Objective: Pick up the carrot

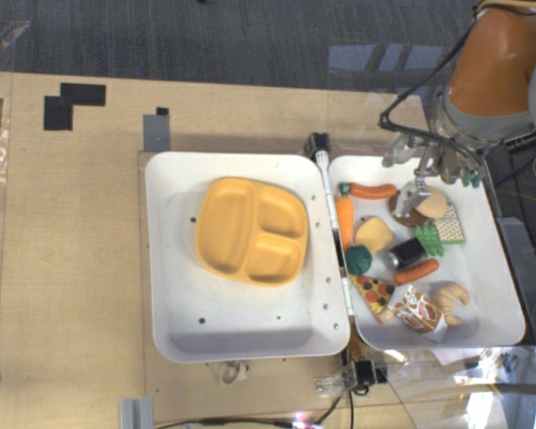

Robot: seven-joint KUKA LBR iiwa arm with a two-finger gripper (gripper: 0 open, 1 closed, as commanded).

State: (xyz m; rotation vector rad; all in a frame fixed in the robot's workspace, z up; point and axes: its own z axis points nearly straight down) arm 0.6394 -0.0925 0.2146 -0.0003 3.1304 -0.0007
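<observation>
Hanging over the right bin [509, 315] at its 1 o'clock corner, the gripper [419, 189] points down above a brown and cream food piece [422, 206]; whether its fingers are apart or together I cannot tell. The carrot [345, 220] lies at 9 o'clock from the gripper, along the bin's left wall, with a sausage [370, 189] near its top and a yellow piece [373, 233] just beside it. At 9 o'clock, the left bin [174, 320] carries a yellow tray [250, 231] with free floor around it.
</observation>
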